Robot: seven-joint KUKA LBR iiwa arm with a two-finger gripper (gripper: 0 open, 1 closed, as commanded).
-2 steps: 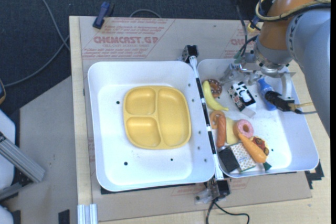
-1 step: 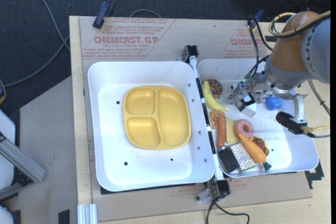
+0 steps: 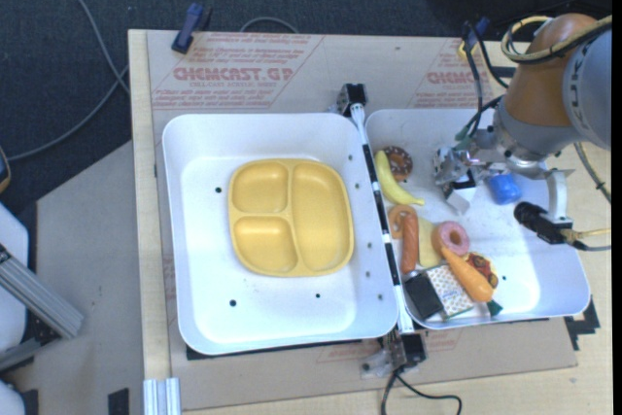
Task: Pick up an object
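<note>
**Gripper low in the right bin, toy food close by**

The gripper (image 3: 455, 172) sits low in the right bin (image 3: 559, 292), just right of the banana (image 3: 393, 183); whether its jaws are spread or pressed together, I cannot tell. The banana looks light, stiff and smooth, so it is best pinched across its narrow middle. Nearer lie a sausage (image 3: 408, 238), a pink donut (image 3: 452, 237) and a carrot (image 3: 467, 275), likely equally light. The left bin (image 3: 194, 306) holds a yellow divided plate (image 3: 290, 216). The surface is pale board; dark carpet and cables surround it.
</note>
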